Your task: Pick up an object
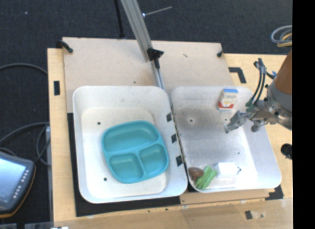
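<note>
Objects for picking lie in the right bin (256, 164): nearest the camera, along its front wall, a brown lump (196, 173), a green piece (207, 178) touching it, and a white block (227, 168) just beside. The teal divided plate (135, 150) sits in the left bin (83, 124). Farther back, the gripper (239, 121) hangs over bare floor, carrying nothing; whether it is spread or closed I cannot tell. Beyond it stands a small carton (228, 98), probably the easiest target: isolated, so descend centred over it. The arm's upper part is cut off at the right.
</note>
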You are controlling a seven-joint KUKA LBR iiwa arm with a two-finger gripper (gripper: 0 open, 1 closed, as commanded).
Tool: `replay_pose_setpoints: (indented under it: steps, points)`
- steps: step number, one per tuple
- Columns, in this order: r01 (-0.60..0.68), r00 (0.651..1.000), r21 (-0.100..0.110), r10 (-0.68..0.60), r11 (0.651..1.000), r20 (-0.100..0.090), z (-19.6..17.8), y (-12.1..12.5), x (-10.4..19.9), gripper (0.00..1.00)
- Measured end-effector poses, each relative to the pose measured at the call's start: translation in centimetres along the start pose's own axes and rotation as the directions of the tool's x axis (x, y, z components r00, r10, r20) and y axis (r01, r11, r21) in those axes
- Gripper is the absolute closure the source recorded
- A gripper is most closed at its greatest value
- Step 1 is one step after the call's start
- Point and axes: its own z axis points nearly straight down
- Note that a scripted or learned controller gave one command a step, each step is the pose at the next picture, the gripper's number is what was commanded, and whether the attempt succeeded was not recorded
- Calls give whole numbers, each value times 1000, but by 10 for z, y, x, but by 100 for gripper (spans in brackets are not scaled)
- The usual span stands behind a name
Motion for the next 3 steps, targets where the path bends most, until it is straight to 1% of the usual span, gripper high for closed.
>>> replay_pose_setpoints:
  steps: [1,2,3]
  points:
    - [3,1000,2,-3,1000,-3,54,-16,66,0]
    - [-6,1000,-13,6,1000,3,-29,-32,45,0]
    - [-7,1000,-7,7,1000,4,-51,-33,6,0]
